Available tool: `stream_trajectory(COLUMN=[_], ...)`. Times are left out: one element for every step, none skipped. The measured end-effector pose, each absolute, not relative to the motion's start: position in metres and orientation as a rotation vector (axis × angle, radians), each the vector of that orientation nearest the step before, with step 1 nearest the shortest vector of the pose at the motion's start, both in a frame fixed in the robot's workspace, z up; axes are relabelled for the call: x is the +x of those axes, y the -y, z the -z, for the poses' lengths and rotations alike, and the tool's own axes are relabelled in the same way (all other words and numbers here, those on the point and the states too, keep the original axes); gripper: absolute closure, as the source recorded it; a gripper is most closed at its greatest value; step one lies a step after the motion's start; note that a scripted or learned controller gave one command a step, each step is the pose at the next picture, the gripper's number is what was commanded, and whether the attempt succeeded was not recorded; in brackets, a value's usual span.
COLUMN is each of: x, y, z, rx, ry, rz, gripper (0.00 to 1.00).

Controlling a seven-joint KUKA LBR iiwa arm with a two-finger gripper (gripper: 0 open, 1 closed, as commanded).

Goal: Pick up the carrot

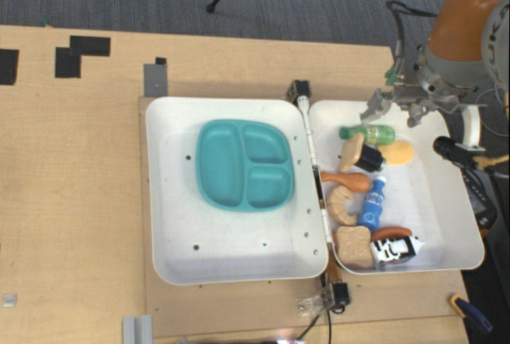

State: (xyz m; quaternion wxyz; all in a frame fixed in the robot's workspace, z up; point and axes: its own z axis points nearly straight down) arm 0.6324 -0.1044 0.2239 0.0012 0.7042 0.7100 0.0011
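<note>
Gripper (394, 105) at upper right of frame, above the far end of the right bin (446, 211). Fingers (374, 106) spread apart, nothing between them, touching nothing. Carrot (347, 181) lies in the right bin near its left wall, right of centre frame, well below the gripper. Green bottle (368, 132) just below the fingers. Blue bottle (372, 203) beside the carrot's right end. Teal plate (243, 165) in the left bin (171, 255).

A divided plate (243, 165) lies in the left bin (171, 255); the carrot (347, 181) lies among clutter in the right bin (446, 215).
</note>
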Motion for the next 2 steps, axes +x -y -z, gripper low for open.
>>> stream_trajectory(x=[0.622,0.589], y=[0.085,0.087], z=[-0.099,-0.089], rx=[1.885,2.271], ry=[-2.503,-2.159], rz=[-0.009,-0.012], gripper=[0.0,0.0])
